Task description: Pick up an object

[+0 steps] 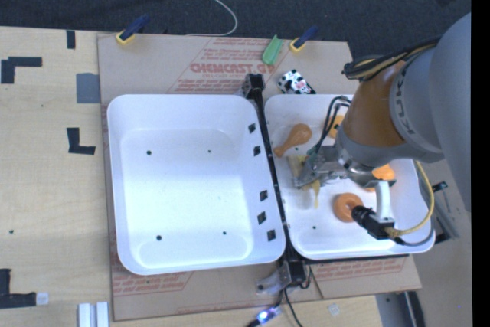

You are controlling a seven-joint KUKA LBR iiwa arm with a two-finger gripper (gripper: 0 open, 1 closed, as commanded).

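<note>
Robot lab — white bins (122,119) on cardboard sheet (222,65) (clamped), cable (218,4).

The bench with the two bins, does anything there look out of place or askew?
One thing: a small black-and-white spotted object sits on the cardboard just beyond the right bin, outside both bins. The tan drumstick-shaped toy and orange ring lie inside that bin near the gripper. Nothing looks spilled or damaged.
</note>
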